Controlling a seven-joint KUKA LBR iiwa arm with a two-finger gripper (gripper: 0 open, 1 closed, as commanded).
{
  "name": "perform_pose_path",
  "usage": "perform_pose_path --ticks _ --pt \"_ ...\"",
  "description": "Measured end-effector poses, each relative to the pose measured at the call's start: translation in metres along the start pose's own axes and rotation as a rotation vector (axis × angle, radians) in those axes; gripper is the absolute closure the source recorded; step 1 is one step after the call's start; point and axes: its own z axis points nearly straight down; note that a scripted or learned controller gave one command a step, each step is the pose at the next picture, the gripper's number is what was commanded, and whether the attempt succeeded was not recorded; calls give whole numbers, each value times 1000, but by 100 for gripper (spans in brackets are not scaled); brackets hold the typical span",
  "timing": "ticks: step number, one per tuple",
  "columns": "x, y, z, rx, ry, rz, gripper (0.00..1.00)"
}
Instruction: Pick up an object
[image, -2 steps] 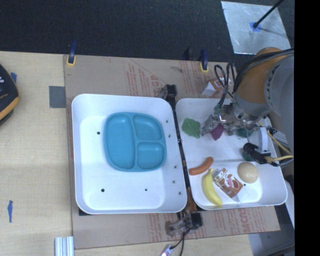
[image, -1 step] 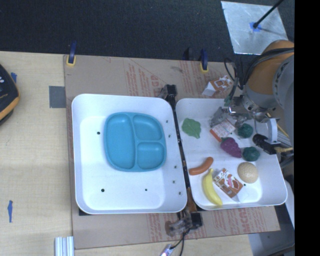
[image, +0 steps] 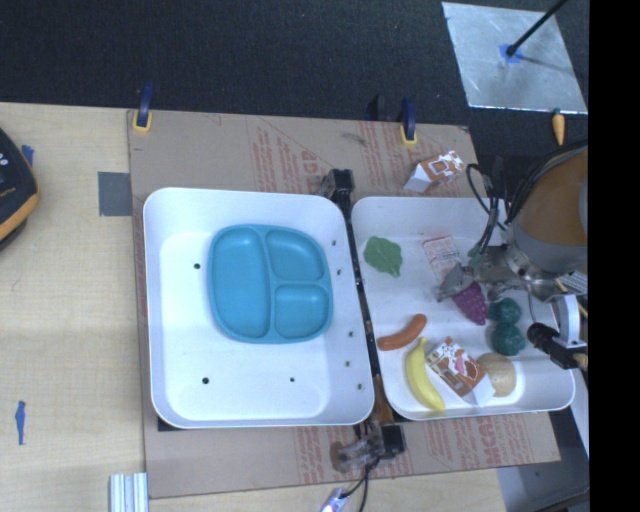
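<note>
Jaws' state unreadable at gripper (image: 468, 282) over purple grapes (image: 470, 300) right of hot dog (image: 402, 332); light, bumpy, best pinched mid-cluster.

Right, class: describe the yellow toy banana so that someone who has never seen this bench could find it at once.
Start with the right-hand shallow white bin, the one crowded with toy food, and go to its near edge. The yellow plastic banana lies there, between the orange sausage-shaped toy and a small red-and-white printed packet. It is the only long, curved yellow piece in the bin.
</note>
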Motion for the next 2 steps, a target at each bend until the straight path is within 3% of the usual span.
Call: perform_pose_path --ticks 1,2 --pt "-1 0 -10 1 0 -2 100" --pt "70 49 -73 -3 2 0 100"
